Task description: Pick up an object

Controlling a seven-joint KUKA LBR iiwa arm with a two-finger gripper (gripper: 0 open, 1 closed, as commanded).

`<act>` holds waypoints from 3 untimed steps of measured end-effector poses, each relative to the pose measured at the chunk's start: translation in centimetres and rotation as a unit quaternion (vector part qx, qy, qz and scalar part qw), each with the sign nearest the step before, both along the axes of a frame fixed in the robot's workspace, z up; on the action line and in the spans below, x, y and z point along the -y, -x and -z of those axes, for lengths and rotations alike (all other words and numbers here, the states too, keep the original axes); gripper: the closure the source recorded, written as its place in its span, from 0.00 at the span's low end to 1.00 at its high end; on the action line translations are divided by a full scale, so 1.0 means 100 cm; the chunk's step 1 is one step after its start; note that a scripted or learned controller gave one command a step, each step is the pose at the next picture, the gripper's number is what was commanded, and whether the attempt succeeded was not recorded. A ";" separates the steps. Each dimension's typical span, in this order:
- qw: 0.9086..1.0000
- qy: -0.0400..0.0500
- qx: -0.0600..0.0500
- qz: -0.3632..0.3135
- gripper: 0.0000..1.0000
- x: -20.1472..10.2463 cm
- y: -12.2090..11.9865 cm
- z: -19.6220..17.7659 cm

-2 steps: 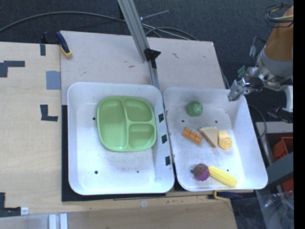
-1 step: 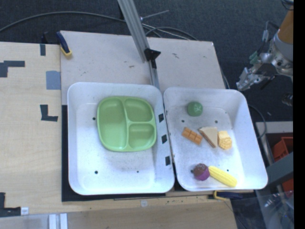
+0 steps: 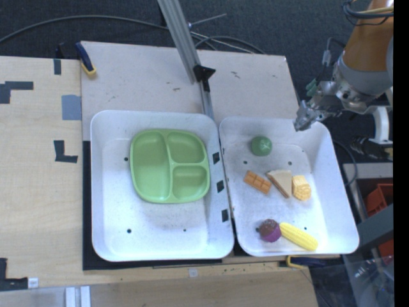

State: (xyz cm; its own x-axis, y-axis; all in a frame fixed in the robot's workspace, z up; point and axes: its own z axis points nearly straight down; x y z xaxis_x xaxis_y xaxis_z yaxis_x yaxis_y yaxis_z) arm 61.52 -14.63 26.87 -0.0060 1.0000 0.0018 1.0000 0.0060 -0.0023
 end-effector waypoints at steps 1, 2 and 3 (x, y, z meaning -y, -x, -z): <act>1.000 0.000 0.000 0.000 1.00 -0.052 0.006 -0.001; 1.000 0.000 -0.001 -0.001 1.00 -0.111 0.021 0.016; 1.000 0.000 -0.001 -0.001 1.00 -0.172 0.039 0.020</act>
